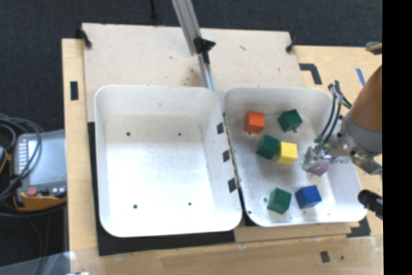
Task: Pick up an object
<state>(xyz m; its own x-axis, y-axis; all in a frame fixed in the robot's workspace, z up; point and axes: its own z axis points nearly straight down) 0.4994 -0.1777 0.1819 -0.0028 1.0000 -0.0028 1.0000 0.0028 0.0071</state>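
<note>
I reach in low over the right bin (pixel 335 219); my gripper (pixel 317 163) pinches something purple (pixel 319 169) beside 6 matte blocks.

No text, label, brand or number that I can read anywhere from up here. Black marks sit on the divider between my two bins, but they are plain patches, no characters. Black corner marks on the bench (pixel 193 55) likewise carry no writing. The small device (pixel 38 167) on the floor to the far side has a pale face and some coloured spots, too blurred to make out any lettering. The coloured blocks in the bin (pixel 277 103) under me show bare faces.
</note>
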